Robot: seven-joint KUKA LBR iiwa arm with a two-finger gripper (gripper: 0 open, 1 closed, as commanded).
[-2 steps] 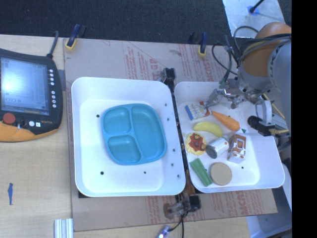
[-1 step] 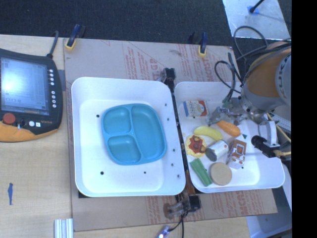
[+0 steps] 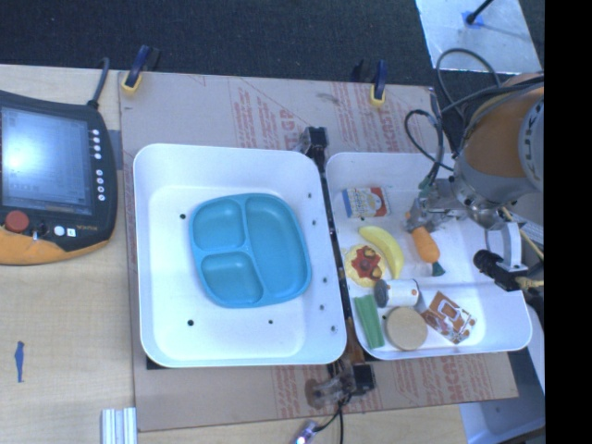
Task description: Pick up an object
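Bins take up most of the bench. The left white plastic bin [image 3: 148,248] sits well to the left of the small orange toy carrot [image 3: 425,245], and the right white plastic bin [image 3: 499,331] is the one the carrot lies in. A light-blue three-compartment plastic plate [image 3: 250,248] rests in the left bin, far left of the carrot. The grey arm with its orange band [image 3: 499,141] reaches in from up and right of the carrot.

Its gripper [image 3: 427,213] hangs just above the carrot's upper end, close to it or touching it. From this slant I cannot tell whether the pincer is released or clenched, and nothing is visibly held in it.

The carrot looks like the likeliest target. It lies roughly lengthwise up the bin, with its green tip pointing down and to the right.

- A yellow toy banana [image 3: 384,248] lies just left of the carrot.
- A round tan disc [image 3: 405,328] and a brown-and-white wrapped packet [image 3: 450,317] lie below the carrot.
- A small white cylinder [image 3: 400,293] sits below and left of the carrot.

To do this step well, I judge the pincer should centre over the carrot's thick orange body, not its end. It should close across the narrow width and descend straight, which keeps it off the banana. The lift should be slow, since a smooth tapered toy may slip out.
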